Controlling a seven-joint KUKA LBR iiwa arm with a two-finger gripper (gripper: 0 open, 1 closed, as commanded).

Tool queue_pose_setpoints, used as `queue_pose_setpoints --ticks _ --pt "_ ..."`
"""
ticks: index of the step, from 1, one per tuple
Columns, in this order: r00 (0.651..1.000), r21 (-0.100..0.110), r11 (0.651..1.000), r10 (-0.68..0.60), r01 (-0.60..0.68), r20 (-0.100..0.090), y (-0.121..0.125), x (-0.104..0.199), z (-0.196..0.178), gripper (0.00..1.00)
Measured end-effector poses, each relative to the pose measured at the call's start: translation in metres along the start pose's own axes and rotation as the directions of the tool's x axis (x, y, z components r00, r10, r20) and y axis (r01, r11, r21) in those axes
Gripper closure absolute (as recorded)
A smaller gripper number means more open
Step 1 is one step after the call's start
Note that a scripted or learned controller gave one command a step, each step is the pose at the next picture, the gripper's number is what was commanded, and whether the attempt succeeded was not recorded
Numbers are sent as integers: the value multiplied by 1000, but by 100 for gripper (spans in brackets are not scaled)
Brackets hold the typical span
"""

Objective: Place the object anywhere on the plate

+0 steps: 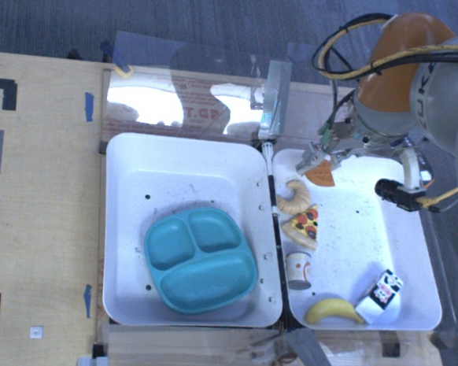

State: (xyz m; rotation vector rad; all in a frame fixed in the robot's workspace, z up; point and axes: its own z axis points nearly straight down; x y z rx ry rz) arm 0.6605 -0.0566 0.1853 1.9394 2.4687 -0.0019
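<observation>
The hand is hovering at the right bin's far left corner, fingers clamped on an orange wedge, its point aiming toward the croissant just below. The blue plate is sitting well left.

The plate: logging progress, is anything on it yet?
Empty. The blue plate in the left bin shows three bare compartments.
</observation>
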Motion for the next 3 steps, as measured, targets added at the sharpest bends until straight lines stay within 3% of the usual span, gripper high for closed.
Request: queue_pose_setpoints --ticks 1,2,3 --pt "998 -1 998 -66 66 -5 -17 95 0 100" --pt "957 1 957 -290 290 -5 -89 172 0 100" --pt "958 1 958 -288 288 -4 -89 171 1 0"
